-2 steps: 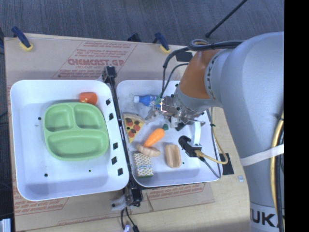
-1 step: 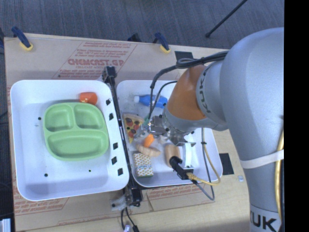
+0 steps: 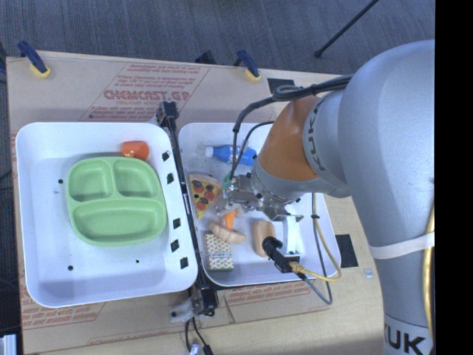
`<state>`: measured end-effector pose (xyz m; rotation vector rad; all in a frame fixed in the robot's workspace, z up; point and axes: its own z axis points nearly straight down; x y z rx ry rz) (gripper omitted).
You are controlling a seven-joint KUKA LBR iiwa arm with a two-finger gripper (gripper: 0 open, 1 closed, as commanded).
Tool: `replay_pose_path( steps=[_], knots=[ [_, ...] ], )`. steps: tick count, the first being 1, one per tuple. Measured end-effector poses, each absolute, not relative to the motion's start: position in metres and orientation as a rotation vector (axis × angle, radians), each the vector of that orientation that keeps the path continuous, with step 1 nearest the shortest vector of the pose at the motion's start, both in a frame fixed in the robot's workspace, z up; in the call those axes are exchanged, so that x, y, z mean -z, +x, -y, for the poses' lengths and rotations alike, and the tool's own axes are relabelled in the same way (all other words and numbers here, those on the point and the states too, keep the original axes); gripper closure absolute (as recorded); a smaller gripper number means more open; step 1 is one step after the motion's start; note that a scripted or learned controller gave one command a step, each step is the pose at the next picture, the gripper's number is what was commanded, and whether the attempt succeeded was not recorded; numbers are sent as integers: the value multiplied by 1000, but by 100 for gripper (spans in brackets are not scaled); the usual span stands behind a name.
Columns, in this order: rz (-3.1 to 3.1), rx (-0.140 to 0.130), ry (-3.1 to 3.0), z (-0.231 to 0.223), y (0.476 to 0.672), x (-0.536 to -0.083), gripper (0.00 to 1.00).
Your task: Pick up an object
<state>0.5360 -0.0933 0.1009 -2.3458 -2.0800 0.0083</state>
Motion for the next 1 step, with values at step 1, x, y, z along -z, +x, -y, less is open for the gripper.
replay_pose_path(
  steps=[1],
  knots=[
    [2395,-1,-2033,85,506,-253,100]
  ],
)
